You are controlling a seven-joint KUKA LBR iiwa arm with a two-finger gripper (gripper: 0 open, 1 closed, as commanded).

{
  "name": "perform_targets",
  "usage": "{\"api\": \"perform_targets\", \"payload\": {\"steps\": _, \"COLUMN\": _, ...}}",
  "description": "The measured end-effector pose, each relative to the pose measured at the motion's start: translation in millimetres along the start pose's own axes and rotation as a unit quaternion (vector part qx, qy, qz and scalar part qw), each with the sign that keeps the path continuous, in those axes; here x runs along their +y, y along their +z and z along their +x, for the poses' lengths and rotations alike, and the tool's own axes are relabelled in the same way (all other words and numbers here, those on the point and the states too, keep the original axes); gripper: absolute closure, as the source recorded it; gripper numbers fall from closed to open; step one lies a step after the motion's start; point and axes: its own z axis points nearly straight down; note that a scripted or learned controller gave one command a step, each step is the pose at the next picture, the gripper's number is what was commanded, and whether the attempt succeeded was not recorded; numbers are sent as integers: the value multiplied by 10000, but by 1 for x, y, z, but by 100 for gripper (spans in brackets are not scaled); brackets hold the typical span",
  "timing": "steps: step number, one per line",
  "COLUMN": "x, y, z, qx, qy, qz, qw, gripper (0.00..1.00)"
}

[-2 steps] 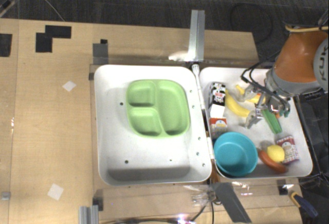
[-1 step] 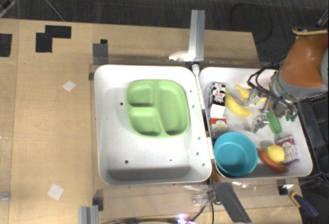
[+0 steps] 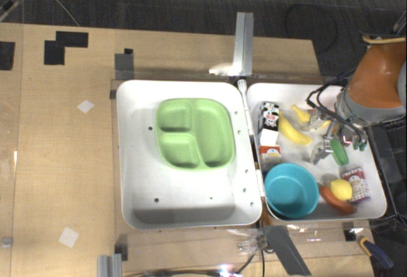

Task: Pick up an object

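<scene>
2 bins sit side by side on the tabletop [image 3: 57, 161]. The left bin [image 3: 137, 199] holds a divided tray [image 3: 194, 133] near its middle. In the right bin [image 3: 375, 196], a bowl [image 3: 290, 190] lies at the front, a banana [image 3: 294, 132] behind it, and a carton [image 3: 269, 115] by the left wall.

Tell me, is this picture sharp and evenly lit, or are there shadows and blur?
Camera view: soft overall, small items in the right bin blur together; a grey shadow lies along the left bin's near wall below the green tray; the gripper area is smeared.
</scene>
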Motion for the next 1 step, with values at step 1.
{"api": "perform_targets", "payload": {"steps": 1, "x": -12, "y": 0, "z": -4, "qx": -5, "qy": 218, "qz": 6, "qw": 9998, "gripper": 0}}
